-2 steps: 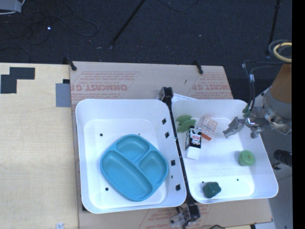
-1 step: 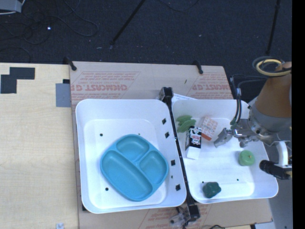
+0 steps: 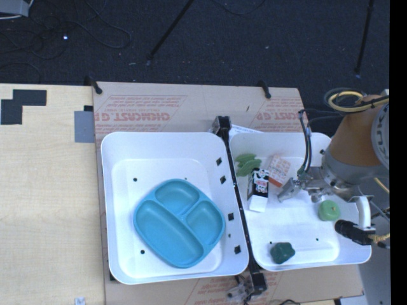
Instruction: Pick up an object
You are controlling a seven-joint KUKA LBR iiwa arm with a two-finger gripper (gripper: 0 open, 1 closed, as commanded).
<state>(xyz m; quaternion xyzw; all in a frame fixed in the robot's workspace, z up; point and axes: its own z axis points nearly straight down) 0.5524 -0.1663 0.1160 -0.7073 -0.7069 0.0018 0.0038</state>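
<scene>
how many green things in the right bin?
3: a leafy green piece near the divider, a pale green round one under the arm, a dark green lump at front. The arm may hide more.

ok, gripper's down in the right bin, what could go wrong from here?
1. The gripper sits beside a tight cluster: a black-and-white carton, a green item and an orange-white packet. It may nudge them or catch two.
2. The carton lies near the divider wall, so finger room looks poor.
3. The light green round piece could roll away.

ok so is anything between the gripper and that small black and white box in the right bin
Nothing visible. The gripper sits just right of the black and white box, with bare bin floor between them. The orange and white packet lies just behind that gap.
</scene>
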